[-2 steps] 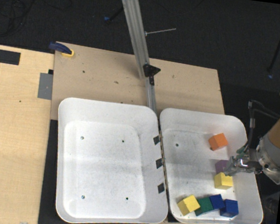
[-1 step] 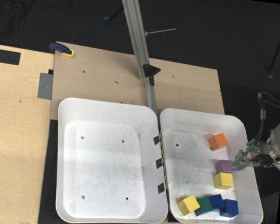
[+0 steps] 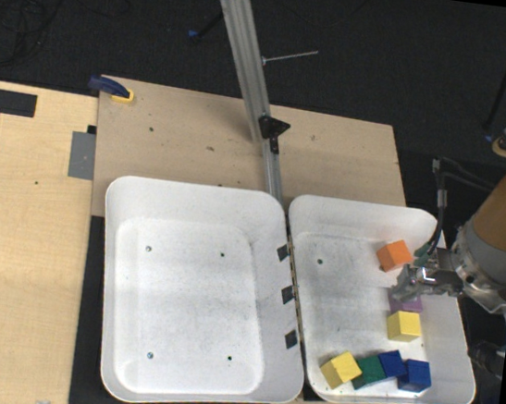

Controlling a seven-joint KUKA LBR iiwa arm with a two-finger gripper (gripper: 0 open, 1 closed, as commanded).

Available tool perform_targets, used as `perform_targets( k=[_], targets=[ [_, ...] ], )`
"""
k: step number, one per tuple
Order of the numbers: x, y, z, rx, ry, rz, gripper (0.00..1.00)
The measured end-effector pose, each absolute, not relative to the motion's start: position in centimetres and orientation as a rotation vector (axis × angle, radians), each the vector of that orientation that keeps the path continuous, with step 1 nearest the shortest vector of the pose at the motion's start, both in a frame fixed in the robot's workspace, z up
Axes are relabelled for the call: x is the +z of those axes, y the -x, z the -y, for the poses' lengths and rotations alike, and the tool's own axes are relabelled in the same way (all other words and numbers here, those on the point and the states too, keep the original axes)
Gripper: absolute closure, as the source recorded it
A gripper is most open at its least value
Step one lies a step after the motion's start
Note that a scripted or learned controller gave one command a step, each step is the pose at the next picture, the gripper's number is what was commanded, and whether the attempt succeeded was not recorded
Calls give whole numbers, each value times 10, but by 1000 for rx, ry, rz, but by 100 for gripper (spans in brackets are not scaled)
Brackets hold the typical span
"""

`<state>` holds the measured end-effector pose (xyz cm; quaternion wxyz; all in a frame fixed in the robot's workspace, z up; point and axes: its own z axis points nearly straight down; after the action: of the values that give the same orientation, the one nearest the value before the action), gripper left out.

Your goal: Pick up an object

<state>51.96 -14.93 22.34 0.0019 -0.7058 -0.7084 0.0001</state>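
Two white bins are set side by side on the bench; the left bin (image 3: 188, 299) is seen with a bare speckled floor, and all the blocks are held in the right bin (image 3: 344, 284). The arm (image 3: 501, 231) is seen reaching in from the right, and the gripper (image 3: 413, 282) is lowered into the right half of the right bin. Whether its jaws are open or closed cannot be told, as they are small and blurred. An orange block (image 3: 394, 255) lies just beyond the gripper, on its far left. A purple block (image 3: 409, 302) is partly covered just beneath the gripper, and a yellow block (image 3: 404, 325) is touching its near side. Along the near wall a second yellow block (image 3: 340, 368), a green block (image 3: 368, 368) and two blue blocks (image 3: 404, 369) are clustered together
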Motion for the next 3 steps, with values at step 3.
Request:
perform_targets(
  k=[3],
  targets=[
    [226, -563, -1, 2, 2215, 2224, 100]
  ],
)
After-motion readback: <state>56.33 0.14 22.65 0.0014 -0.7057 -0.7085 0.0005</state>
